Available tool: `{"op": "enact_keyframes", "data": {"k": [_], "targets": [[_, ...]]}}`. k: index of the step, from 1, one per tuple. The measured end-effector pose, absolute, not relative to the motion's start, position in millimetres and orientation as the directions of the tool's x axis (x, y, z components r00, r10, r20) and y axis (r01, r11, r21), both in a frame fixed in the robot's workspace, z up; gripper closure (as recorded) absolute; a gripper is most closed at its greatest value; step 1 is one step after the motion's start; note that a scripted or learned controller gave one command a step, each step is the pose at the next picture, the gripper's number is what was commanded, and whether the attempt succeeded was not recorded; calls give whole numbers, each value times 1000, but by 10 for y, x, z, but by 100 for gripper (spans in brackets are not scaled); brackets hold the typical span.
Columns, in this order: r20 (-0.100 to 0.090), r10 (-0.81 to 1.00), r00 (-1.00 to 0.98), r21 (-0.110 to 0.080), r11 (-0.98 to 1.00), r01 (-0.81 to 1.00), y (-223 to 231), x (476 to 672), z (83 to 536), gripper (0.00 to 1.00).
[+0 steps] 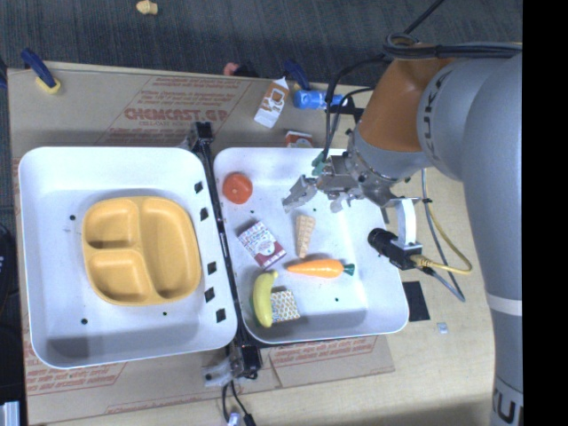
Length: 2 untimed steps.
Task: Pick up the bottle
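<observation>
Bottle: no plain bottle shape could be made out; the likeliest was the small white-and-red item (298,138) on the bench at the far rim of the right white bin (383,313), too small to confirm
Handling: judged light, stiff and smooth, so apt to slip; best taken across its middle
Arm: the grey arm with orange band (417,114) reached in over the right bin
Pincer: the pincer (318,193) hung above the beige cone (304,233), fingers spread, nothing between them
</observation>
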<state>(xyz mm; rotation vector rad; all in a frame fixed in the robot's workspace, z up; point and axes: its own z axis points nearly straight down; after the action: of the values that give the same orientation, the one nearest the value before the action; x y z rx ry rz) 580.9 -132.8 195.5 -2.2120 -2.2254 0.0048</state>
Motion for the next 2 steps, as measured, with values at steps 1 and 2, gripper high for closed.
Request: {"op": "enact_keyframes", "data": {"k": [1, 2], "targets": [[1, 1000, -11, -7, 11, 1000, -1324, 5812, 2055, 100], [0, 996, 85, -5, -85, 996, -1907, 5249, 2133, 100]]}}
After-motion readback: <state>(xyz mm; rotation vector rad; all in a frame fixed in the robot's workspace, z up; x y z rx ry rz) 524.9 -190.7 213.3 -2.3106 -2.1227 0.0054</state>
